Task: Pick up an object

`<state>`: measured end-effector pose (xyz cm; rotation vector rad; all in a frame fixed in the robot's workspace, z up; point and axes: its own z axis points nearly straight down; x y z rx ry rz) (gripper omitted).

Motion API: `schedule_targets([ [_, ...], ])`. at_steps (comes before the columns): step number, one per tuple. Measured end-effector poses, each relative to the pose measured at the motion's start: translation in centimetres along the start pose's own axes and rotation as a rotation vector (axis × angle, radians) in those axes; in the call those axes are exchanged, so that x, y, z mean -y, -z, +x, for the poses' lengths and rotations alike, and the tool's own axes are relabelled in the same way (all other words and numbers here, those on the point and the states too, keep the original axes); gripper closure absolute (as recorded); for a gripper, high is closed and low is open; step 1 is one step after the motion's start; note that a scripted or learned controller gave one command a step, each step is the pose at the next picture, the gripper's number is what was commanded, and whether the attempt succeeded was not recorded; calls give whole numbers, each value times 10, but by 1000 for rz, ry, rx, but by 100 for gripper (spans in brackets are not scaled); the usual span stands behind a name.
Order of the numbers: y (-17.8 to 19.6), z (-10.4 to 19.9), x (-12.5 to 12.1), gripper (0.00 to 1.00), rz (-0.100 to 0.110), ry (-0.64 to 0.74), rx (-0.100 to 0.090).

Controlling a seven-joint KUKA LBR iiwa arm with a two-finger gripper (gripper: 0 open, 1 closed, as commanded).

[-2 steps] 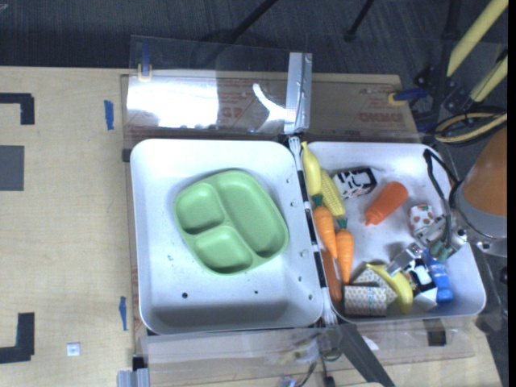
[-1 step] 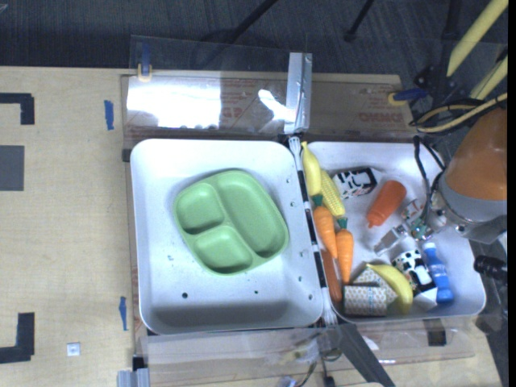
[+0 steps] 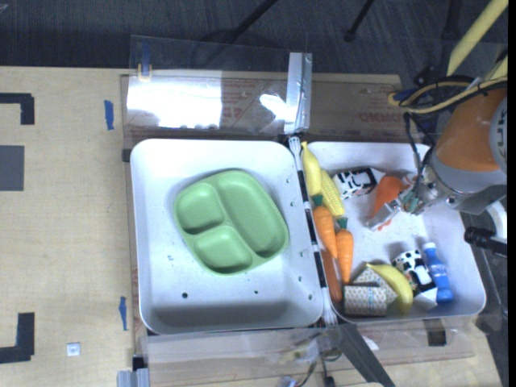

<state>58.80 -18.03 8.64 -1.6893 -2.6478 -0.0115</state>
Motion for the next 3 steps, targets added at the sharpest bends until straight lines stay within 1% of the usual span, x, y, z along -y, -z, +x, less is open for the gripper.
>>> schedule_targets([
  [1,-1,-2,-54,0,7,-269,1],
  [2,12,-4,-56,100,0,-267,10],
  [3,112,50,-105,100,4,-310,7],
])
